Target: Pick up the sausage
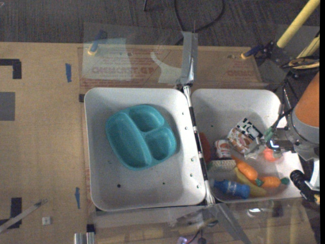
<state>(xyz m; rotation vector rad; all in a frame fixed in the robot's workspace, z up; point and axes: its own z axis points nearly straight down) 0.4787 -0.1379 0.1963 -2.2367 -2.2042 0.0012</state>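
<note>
The sausage [204, 145] looks like a dark red, elongated piece lying along the left wall of the right bin [231, 101], beside the divider. My gripper [274, 142] hangs over the right side of that bin, well to the right of the sausage and just above a small pink-orange item [270, 155]. The arm's orange band [311, 105] shows at the right edge. I see nothing held in the gripper.
The right bin also holds a white and black snack packet [246, 134], a small can [222, 148], two carrots [247, 170], a banana [251, 186] and a blue bottle [232, 188]. A teal divided plate [141, 135] lies in the left bin [101, 182].
</note>
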